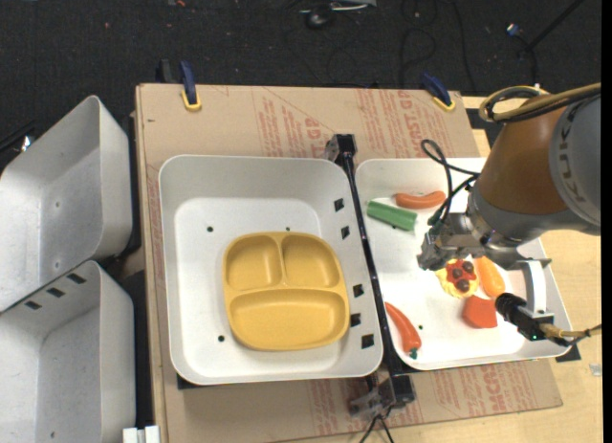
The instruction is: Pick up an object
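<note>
The right bin [402,283] holds several toy foods: a green block [392,213], an orange carrot-like piece [420,199], a yellow pizza slice with red dots [460,276], an orange wedge [481,312], an orange round piece [491,277] and a red-orange pepper [404,327] by the front left corner. My gripper [440,249] hangs low over the middle of that bin, just left of the pizza slice and below the green block. The wrist hides its fingertips.
The left bin [191,240] contains a yellow divided plate [285,289]. A black divider [361,240] runs between the two bins. Two white containers [57,269] stand off the bench at far left. The arm [535,173] covers the right bin's back right part.
</note>
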{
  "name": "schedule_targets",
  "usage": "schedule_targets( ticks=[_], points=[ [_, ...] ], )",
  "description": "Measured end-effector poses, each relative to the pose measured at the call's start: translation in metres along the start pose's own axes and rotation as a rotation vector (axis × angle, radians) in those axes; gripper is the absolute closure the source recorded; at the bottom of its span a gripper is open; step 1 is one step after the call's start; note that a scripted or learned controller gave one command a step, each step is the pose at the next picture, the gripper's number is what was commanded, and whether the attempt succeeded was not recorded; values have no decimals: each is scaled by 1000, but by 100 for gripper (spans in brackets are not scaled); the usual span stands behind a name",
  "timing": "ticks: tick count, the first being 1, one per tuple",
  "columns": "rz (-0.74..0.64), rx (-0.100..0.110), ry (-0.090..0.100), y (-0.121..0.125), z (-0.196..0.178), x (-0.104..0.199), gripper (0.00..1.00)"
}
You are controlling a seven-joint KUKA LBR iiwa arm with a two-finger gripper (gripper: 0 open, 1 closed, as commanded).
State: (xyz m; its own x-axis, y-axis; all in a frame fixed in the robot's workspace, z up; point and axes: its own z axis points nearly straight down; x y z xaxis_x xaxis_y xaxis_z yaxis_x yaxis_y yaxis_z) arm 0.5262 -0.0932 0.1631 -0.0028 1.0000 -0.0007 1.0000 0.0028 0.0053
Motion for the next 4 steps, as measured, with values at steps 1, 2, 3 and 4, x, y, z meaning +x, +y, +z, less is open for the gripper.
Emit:
schedule_targets(
  ticks=[1,2,3,4],
  points=[
    [0,0,0,2,-46,0,100],
    [-5,3,2,9,-57,45,100],
    [-6,4,3,20,-64,108,100],
    [-6,4,3,31,-75,165,100]
  ],
)
